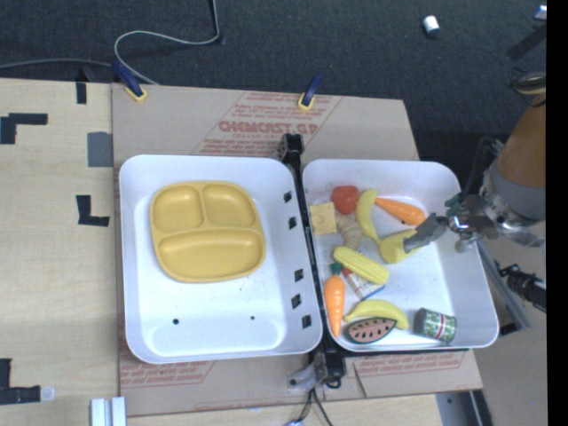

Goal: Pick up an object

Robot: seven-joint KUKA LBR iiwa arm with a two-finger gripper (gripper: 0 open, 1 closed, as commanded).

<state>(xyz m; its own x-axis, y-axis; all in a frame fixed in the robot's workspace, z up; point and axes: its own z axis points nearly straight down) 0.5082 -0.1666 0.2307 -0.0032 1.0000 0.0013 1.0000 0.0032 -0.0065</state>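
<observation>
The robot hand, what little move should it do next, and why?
Probably dip a little lower onto the yellow toy. The gripper sits at that toy's right end in the right bin, but I can't tell that it grips anything yet.

The arm (519, 180) leans in from the right, wrist bent low, and the gripper (424, 234) points leftward and downward; its fingers look close together, though it's hard to say.
</observation>
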